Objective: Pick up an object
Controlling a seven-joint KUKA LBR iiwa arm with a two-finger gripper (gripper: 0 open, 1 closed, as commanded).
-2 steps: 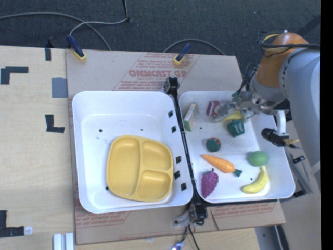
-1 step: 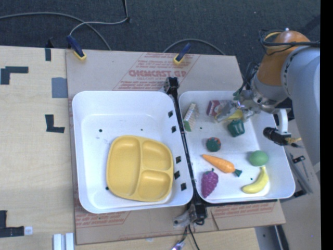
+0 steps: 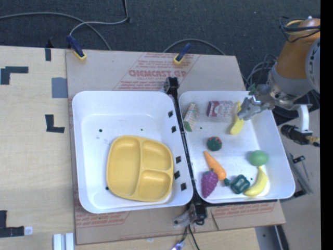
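Two white bins sit side by side under my one camera, and the right bin (image 3: 283,160) is where everything loose lies. The left bin (image 3: 83,139) carries a yellow divided tray (image 3: 139,168). In the right bin I count a small wrapped packet (image 3: 190,114) near the divider, a red-and-white box (image 3: 219,109) at the far wall, a dark green round piece (image 3: 214,144) in the middle, a carrot (image 3: 214,164), purple grapes (image 3: 208,183), a teal block (image 3: 240,184), a banana (image 3: 258,183) and a green ball (image 3: 258,158) towards the near right corner.

The gripper (image 3: 250,108) hangs at the far right part of that bin, directly over a small yellow piece (image 3: 237,125) that lies tilted beside the red-and-white box. I judge that yellow piece to be the pick target.

What worries me: the yellow piece lies near the bin's far wall and just beside the box, so a descent slightly off line could land a finger on the box or push the piece sideways instead of straddling it. It looks narrow and smooth, so a pinch near its end could squirt it out.

As for the jaws, I cannot tell how far apart they stand; the grey wrist hides them from this angle, and I cannot make out whether they touch the yellow piece or merely hover above it.
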